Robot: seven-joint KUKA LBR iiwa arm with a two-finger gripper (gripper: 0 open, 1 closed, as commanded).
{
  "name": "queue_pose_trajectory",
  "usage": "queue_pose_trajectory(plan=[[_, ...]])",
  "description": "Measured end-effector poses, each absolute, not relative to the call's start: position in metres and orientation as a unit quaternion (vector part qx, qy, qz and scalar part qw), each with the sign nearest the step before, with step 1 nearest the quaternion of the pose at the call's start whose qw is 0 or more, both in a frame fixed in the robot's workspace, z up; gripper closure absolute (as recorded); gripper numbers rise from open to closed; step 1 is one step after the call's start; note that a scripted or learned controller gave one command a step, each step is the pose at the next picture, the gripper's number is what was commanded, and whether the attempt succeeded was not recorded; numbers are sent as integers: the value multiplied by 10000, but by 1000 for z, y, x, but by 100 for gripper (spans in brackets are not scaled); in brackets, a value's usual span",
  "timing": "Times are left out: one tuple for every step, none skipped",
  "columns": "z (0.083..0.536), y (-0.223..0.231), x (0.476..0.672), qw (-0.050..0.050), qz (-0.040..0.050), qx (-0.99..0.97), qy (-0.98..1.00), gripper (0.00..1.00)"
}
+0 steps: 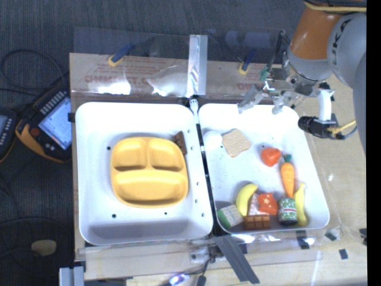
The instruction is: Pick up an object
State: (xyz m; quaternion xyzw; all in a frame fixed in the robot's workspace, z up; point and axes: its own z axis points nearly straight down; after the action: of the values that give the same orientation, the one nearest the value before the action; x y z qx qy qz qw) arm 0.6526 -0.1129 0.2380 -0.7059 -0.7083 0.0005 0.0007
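Note:
The right bin point(309, 159) holds several toy foods: a slice of toast point(237, 142), a white egg point(211, 139), a red pepper point(271, 155), a carrot point(288, 177), a banana point(246, 196), a red block point(266, 202), a small can point(287, 211), a chocolate bar point(257, 222) and a green-edged piece point(228, 216). My gripper point(260, 106) hovers over the bin's far rim, above and right of the toast. It is open, its fingers spread apart, with nothing between them.
The left bin point(89, 159) carries a yellow divided plate point(149, 170) with a small brown piece point(180, 140) at its far right corner. A second banana point(302, 204) lies by the right bin's near right wall. A handheld controller point(50, 127) sits off the bench at the left.

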Motion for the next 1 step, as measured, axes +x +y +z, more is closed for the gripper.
queue_pose_trajectory(plan=[[99, -130, 638, -5, 5, -6837, -7298, 0]])
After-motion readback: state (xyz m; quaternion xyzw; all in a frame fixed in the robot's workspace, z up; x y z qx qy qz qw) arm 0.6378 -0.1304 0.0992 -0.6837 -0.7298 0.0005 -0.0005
